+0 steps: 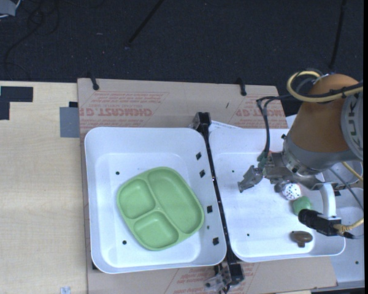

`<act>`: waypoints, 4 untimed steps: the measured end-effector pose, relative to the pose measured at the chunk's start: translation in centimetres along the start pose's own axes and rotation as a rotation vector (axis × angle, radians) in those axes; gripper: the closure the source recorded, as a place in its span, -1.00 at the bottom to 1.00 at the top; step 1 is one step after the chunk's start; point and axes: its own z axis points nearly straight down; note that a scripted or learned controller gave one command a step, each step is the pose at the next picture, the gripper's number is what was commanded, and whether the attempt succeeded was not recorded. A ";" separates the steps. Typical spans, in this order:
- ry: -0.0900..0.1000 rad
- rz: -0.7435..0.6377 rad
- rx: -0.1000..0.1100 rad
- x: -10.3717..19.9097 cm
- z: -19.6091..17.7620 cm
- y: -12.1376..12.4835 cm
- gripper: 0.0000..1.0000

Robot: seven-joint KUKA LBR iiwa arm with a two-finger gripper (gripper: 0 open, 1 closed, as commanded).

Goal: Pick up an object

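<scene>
My gripper (251, 179) hangs over the left middle of the right bin (245, 146), pointing toward the divider. A white ball with dark dots (291, 192) lies just to its right, partly under the wrist. A green object (299, 204) sits right below the ball, half covered by the arm. Near the front right corner of the bin lies a small brown object (302, 237). I see nothing between the gripper's tips.
A green divided plate (160, 208) lies in the left bin (110, 146). A black divider rail (212, 188) runs between the two bins. The arm's grey and orange body (322, 127) covers the right bin's far right side.
</scene>
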 end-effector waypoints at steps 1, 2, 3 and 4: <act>-0.001 -0.002 -0.013 0.0 -0.7 0.3 -1.00; -0.001 -0.001 -0.009 -0.5 3.8 0.3 -1.00; 0.000 -0.001 -0.008 -1.0 9.9 -0.4 -1.00; -0.001 0.000 -0.013 -0.9 11.2 -0.4 -1.00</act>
